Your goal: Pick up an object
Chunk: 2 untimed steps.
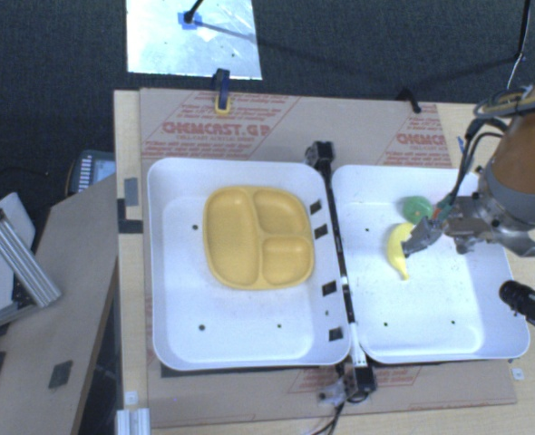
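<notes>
Bench, two white bins; left bin [172, 333] holds yellow divided tray [257, 236]. Right bin [431, 333]: banana [398, 250], long axis near-vertical in view, green object [418, 208] above it. My claw [420, 240] at banana's right edge, touching or just beside. Claw opening: cannot tell.

Bench [277, 116] (two white bins [172, 270])

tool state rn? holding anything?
Tool: cannot be told whether open or closed; its tip sits right at the yellow banana in the right bin, beside the green object. No grasp confirmed.
</notes>
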Each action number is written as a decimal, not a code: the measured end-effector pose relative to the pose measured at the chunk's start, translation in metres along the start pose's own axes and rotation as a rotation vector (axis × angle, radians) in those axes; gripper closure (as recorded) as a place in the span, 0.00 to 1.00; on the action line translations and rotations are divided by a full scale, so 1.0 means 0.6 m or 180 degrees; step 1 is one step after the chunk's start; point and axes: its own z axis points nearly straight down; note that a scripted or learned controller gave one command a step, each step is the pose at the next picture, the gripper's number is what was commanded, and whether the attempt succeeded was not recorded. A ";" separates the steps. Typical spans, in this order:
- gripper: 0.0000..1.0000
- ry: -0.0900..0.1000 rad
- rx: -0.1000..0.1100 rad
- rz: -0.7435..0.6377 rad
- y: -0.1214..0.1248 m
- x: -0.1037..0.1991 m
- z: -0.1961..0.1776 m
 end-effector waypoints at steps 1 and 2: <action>0.00 -0.0004 -0.0030 -0.0006 0.003 0.000 -0.007; 0.00 -0.0001 -0.0016 0.0002 0.020 -0.002 0.073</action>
